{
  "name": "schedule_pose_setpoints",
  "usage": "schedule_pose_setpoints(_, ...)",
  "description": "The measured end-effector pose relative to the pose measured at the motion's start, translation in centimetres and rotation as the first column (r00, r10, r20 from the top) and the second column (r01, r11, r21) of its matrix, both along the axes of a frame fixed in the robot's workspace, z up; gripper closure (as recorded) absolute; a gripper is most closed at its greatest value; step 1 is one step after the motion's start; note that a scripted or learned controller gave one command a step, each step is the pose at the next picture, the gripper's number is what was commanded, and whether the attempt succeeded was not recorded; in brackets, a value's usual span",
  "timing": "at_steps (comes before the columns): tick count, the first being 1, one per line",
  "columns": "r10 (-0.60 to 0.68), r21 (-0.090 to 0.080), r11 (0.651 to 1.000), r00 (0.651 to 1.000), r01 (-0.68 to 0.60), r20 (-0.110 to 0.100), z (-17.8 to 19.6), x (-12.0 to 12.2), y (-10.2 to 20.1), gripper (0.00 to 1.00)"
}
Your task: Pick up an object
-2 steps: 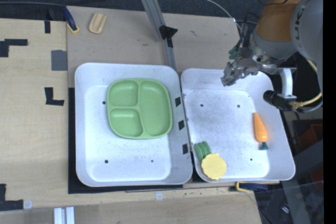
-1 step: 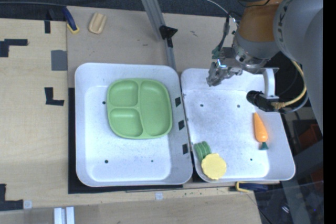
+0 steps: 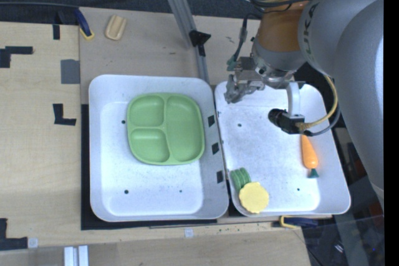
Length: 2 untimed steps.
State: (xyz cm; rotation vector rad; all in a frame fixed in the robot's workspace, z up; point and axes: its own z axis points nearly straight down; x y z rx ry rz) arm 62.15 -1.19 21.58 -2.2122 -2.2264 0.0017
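Two white bins sit side by side on the bench. A green plate [image 3: 166, 128] lies in the left bin [image 3: 106, 196]. The gripper [image 3: 234, 91] hangs over the right bin's [image 3: 274, 152] far left corner; whether it grips anything, I cannot tell. A carrot [image 3: 309, 152] lies well apart at the right, a yellow disc [image 3: 254, 197] near the front.

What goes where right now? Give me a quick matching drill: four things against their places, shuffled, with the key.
Things:
1. green divided plate
2. carrot
3. yellow disc
4. pincer

Places:
A. right bin, near its right wall
B. left bin
C. right bin, top left corner
D. right bin, bottom left corner

Pairs: 1-B, 2-A, 3-D, 4-C
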Motion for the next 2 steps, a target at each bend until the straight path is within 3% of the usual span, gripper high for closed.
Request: schedule_pose_setpoints(2, 0.001, 0.0, 1.0, 1.0, -0.001, 0.001, 0.1, 2.1, 11.0, 1.0)
